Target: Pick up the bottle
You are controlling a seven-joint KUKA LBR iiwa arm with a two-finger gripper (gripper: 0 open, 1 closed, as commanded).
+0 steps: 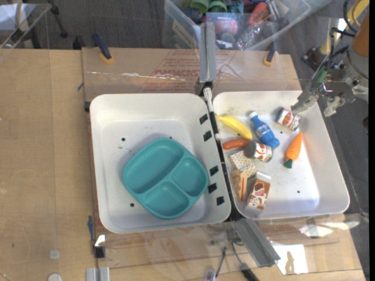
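Bottle (265, 131): blue, seemingly white-capped, lying flat in right bin (328, 157).

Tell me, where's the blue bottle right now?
The blue bottle lies in the right bin, toward its back, between the banana on its left and the carrot on its right.

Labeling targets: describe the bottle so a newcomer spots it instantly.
Look in the right bin, upper middle of its pile. The bottle lies on its side between the yellow banana and the orange carrot. It is the only blue item there, with a white cap end.
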